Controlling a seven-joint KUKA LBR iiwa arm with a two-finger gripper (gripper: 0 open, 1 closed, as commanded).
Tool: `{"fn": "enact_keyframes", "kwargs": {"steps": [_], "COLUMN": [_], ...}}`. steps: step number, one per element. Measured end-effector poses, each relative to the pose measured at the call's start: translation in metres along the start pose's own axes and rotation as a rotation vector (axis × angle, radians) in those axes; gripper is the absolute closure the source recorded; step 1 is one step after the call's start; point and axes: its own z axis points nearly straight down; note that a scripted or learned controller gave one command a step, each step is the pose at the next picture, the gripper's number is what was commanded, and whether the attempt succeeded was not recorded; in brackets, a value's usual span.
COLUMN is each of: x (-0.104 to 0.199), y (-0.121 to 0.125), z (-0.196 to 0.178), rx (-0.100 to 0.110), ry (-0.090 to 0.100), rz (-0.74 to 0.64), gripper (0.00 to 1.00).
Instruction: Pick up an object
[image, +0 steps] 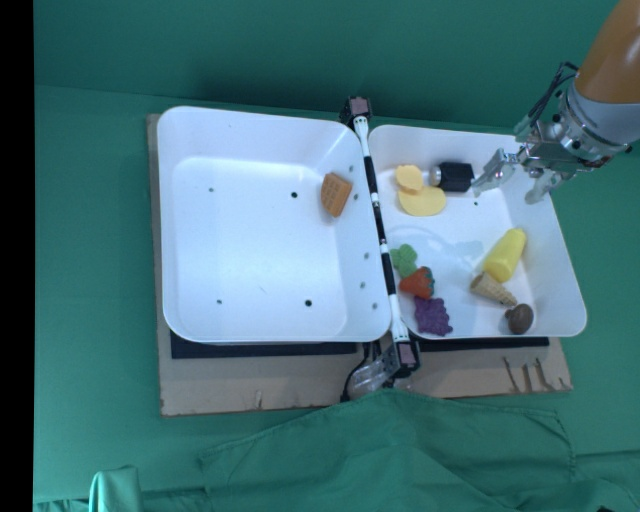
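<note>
The gripper (518, 176) hangs above the right bin (566, 300), over its far right corner. Its 2 metal fingers (492, 172) stand spread apart with nothing between them, so it holds no object yet. That pose, splayed and raised, suits the start of a descent rather than a lift.

Every candidate but 1 lies in the right bin, so taking the divider (378, 228) between the 2 bins as landmark: a yellow toy duck (418, 192) sits just right of the divider toward the far end, with a black cylinder (455, 176) touching or just beside its far right side. That cylinder is the thing closest to the fingers. Near the divider's middle lie a green toy vegetable (403, 258) and a red strawberry (418, 283), close together, with purple grapes (433, 316) just nearer the camera. Well right of the divider, a yellow corn-like piece (506, 254) leans against an ice-cream cone (492, 290), and a brown nut-like piece (519, 319) rests by the near right corner. Their scatter looks like loose tipping, not arrangement.

Left of the divider, in the left bin (200, 150), an orange waffle-like piece (336, 194) lies alone against the sloping wall.

The black cylinder or duck look likeliest targets; crowding there may make a clean pinch awkward.
</note>
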Motion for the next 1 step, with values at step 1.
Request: {"fn": "enact_keyframes", "kwargs": {"steps": [1], "x": [0.0467], "y": [0.0614], "z": [-0.0201], "rx": [-0.008], "ry": [-0.001], "rz": [-0.006], "gripper": [0.00]}}
